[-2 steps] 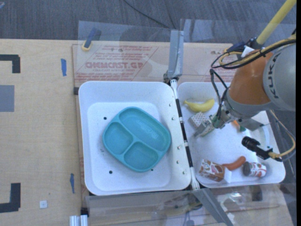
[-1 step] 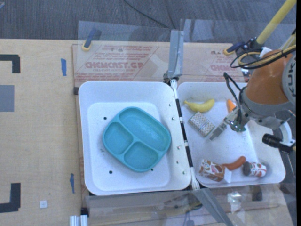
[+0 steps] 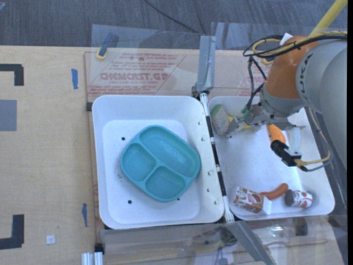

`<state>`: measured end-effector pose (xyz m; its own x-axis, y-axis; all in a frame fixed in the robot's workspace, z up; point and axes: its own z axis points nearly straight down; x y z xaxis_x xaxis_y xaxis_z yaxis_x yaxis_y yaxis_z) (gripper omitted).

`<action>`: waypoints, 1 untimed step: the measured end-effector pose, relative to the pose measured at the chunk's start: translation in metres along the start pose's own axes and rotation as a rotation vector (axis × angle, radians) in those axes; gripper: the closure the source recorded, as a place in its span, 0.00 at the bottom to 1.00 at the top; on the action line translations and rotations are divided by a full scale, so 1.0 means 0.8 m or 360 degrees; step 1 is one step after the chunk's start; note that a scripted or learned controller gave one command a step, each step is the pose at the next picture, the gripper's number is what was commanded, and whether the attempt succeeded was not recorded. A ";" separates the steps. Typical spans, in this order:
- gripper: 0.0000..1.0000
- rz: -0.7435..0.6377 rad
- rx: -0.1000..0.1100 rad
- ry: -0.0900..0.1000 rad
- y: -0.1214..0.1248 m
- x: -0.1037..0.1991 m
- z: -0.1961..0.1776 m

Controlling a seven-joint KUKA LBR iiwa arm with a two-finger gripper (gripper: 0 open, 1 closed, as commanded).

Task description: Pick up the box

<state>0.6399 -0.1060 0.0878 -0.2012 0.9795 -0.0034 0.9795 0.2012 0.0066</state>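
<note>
Arm (image 3: 309,76): enters from the right, over the right bin (image 3: 259,164), hiding its far right corner.
Left bin (image 3: 105,148): holds a teal plate (image 3: 160,162).
Box (image 3: 251,199): brown and white, lies flat at the right bin's near edge, long axis roughly left to right, well apart from the gripper.
Gripper (image 3: 234,125): at the bin's far left corner beside a green item (image 3: 219,117) that is hard to make out; finger state cannot be told.
</note>
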 end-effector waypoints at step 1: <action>0.00 -0.0186 0.0001 0.0005 -0.148 0.024 -0.002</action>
<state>0.5202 -0.1108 0.0887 -0.3141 0.9494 -0.0008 0.9494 0.3141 0.0056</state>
